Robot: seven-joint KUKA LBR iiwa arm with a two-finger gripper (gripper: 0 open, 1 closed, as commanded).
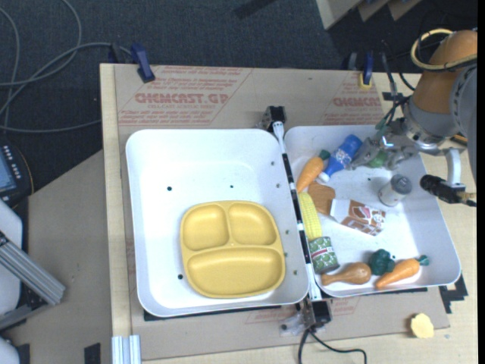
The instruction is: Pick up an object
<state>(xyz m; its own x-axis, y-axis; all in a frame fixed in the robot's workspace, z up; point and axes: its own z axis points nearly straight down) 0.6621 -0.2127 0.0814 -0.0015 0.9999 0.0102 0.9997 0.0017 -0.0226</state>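
Note:
The right bin point(442, 237) holds several small objects. A blue bottle point(345, 155) with a white cap lies at its back, beside an orange carrot-like piece point(309, 171). A yellow corn cob point(308, 212) lies along the left wall, with a brown piece point(323, 198) and a printed packet point(362, 216) next to it. Along the front lie a green can point(323, 254), a tan gourd point(348, 274), a green broccoli point(381, 262) and a carrot point(398, 272). A grey cylinder point(394, 189) stands at the right. My gripper point(381, 152) hangs low over the bin's back, just right of the blue bottle.
The left bin point(148, 196) holds a yellow divided plate point(231, 247). A small yellow piece point(421, 325) lies on the bench outside the right bin's front corner. Blue clamps point(141, 61) stand at the board's back edge. The arm's orange band point(447, 67) rises at the right.

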